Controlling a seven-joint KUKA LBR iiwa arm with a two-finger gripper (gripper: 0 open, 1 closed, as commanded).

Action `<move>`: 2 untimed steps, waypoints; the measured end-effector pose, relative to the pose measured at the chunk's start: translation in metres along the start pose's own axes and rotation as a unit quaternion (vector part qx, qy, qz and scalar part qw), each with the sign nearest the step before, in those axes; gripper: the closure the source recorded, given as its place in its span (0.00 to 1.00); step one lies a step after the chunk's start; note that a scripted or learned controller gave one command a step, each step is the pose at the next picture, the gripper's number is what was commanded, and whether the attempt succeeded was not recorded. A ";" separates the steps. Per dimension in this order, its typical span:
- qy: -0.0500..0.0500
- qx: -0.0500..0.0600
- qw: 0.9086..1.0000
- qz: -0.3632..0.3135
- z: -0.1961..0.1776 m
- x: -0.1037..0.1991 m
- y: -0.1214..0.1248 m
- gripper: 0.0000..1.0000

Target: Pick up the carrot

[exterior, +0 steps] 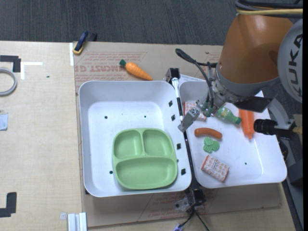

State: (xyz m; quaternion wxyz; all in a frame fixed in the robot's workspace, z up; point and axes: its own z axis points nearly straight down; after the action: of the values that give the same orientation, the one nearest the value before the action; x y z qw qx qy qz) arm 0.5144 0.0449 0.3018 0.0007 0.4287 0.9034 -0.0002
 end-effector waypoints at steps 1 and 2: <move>-0.001 -0.001 0.997 -0.072 -0.011 -0.015 0.018 0.00; 0.000 0.000 0.994 -0.108 -0.006 0.028 0.007 0.00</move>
State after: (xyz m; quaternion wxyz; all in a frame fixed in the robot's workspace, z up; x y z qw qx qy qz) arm 0.5022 0.0710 0.3079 0.0005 0.3291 0.9443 -0.0002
